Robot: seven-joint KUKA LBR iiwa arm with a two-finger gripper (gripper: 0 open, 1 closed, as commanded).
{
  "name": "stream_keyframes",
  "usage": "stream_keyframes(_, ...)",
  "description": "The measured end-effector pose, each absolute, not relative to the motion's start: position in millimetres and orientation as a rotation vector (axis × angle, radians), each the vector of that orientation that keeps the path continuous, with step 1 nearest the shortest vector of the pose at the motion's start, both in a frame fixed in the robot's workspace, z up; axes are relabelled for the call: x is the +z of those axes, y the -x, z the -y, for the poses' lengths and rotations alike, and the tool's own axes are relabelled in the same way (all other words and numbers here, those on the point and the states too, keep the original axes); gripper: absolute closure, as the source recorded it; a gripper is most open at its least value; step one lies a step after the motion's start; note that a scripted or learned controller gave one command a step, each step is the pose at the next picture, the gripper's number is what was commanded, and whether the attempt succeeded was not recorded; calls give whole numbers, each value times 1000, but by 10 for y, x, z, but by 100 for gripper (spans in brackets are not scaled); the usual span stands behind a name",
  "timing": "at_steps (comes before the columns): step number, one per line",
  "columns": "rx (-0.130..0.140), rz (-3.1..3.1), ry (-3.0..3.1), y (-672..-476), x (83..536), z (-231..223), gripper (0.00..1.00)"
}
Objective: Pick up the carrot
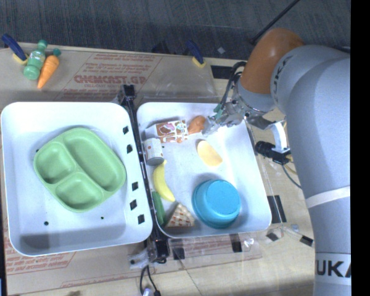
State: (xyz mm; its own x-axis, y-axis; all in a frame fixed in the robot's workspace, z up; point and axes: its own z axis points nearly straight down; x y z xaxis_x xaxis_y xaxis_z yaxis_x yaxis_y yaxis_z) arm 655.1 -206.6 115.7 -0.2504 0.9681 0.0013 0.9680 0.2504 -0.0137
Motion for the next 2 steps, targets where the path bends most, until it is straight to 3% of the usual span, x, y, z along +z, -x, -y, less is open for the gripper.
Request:
stream_keyframes(1,0,2538,1876,-6609,1615,1141,100)
stream_keyframes(2,5,2774,1470,-6043,2156,1210,100)
